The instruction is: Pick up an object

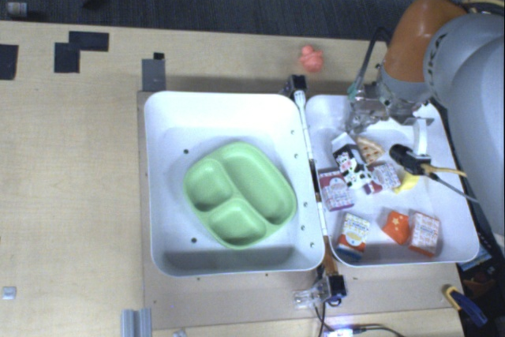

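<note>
My gripper (360, 121) reaches down into the back of the right bin (327, 110), under the grey arm with its orange band (418, 31). Just in front of it lie a small white and black item (345, 157) and a tan piece (371, 147). Nothing shows between the gripper and the bin floor. Further forward sit a maroon packet (335, 192), a patterned card (387, 175), a yellow piece (406, 184), a small yellow and blue box (355, 230), an orange block (397, 226) and a red and white box (425, 233).
The left bin (170, 122) holds a green divided plate (239, 192). A pink object (312, 58) lies on the bench behind the bins. The ridge between the two bins (309, 162) runs close to the left of the gripper.
</note>
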